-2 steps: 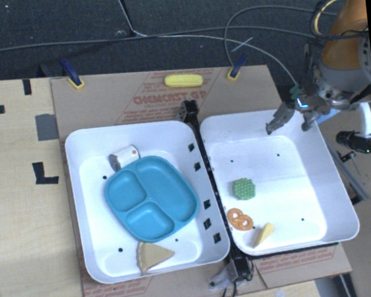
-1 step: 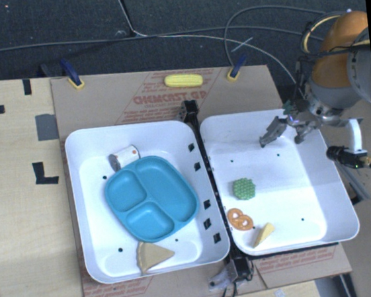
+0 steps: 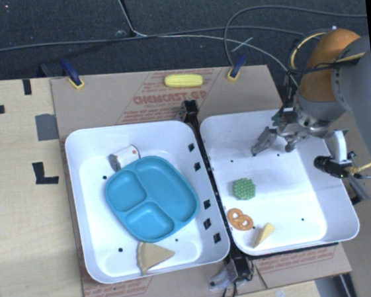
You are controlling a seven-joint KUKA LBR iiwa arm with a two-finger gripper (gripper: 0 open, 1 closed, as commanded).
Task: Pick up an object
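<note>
Our fingers (image 3: 273, 142) stand spread and released, grasping nothing, over the bare far part of the right bin (image 3: 328, 231). We judge this the approach step. Nearer in that bin lie a green round piece (image 3: 244, 188), a pretzel (image 3: 239, 220) and a yellow wedge (image 3: 263, 233). Next we would need to shift nearward above the green piece and descend. The left bin (image 3: 84, 189) carries a blue divided plate (image 3: 151, 198).
</note>
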